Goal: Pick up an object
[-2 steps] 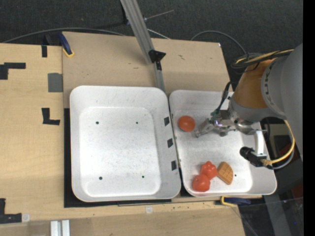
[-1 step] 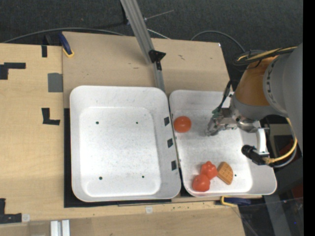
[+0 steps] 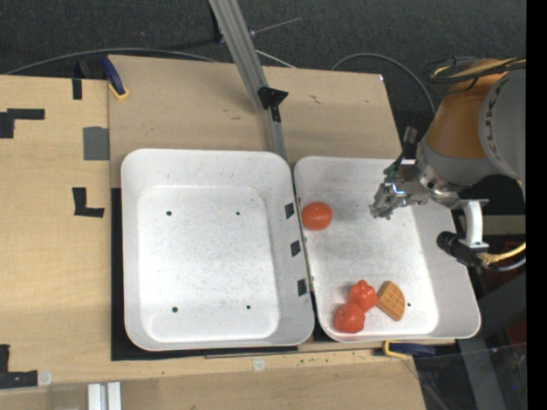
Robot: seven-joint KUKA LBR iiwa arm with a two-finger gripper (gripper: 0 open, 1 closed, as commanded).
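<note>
The right bin [image 3: 342,178] holds a red-orange ball [image 3: 317,216] near its left wall. A red lumpy toy [image 3: 361,295], a second red round piece [image 3: 348,318] and a tan waffle-like piece [image 3: 391,300] lie close together by the front wall. My gripper [image 3: 386,203] hangs over the right bin's upper right part, to the right of the ball and apart from it. Nothing shows between its fingers.
The left bin [image 3: 137,229] sits beside the right one, joined by black clips along the shared wall. A slanted metal pole [image 3: 244,49] rises behind the bins. The grey and orange arm [image 3: 470,135] enters from the right above the right bin's edge.
</note>
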